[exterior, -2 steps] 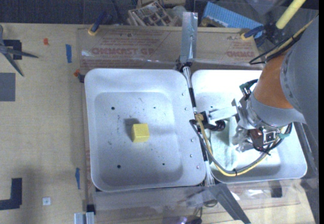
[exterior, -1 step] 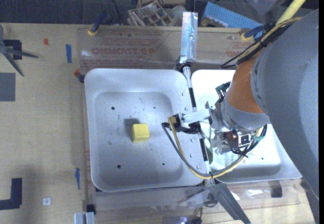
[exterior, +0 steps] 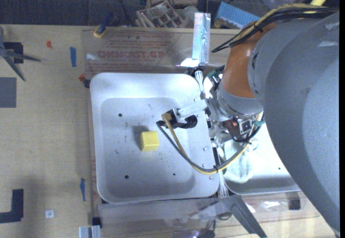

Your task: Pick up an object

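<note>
Yellow block (exterior: 150, 140) sits mid-bin (exterior: 108, 97), off toward its left edge from your jaws; can't tell if they're apart.

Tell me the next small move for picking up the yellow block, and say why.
Probably slide the gripper toward the view's left until it is over the yellow block, and only then lower it. The block lies alone near the middle of the left bin, while the gripper hangs by that bin's right wall, clearly apart from the block.
</note>
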`<state>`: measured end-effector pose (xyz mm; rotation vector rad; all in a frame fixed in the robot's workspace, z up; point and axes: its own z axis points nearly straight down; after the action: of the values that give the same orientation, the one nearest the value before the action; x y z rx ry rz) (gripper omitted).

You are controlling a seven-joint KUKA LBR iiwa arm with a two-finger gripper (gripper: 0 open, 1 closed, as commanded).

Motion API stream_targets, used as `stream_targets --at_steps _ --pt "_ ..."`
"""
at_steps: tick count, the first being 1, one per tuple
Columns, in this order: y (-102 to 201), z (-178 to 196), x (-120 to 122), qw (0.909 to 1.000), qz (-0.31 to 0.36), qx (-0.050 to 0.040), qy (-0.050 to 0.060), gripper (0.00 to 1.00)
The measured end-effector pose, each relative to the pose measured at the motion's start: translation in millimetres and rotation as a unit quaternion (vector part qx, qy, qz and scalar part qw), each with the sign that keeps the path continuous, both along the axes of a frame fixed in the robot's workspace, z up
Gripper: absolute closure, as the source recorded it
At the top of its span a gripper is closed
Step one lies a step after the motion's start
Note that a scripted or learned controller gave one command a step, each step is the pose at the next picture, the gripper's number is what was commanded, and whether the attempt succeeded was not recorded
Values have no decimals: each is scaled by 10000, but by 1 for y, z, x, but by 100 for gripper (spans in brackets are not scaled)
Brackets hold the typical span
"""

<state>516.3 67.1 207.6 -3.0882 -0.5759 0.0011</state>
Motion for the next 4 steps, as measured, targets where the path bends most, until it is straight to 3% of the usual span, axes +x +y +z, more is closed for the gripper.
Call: stream_targets --at_steps 1,3,4 --pt "-6 -12 -10 9966 -826 5 3 100" --pt "-7 7 -8 9963 -854 4 -10 100" --pt "-34 -24 -38 9965 -837 7 31 100"
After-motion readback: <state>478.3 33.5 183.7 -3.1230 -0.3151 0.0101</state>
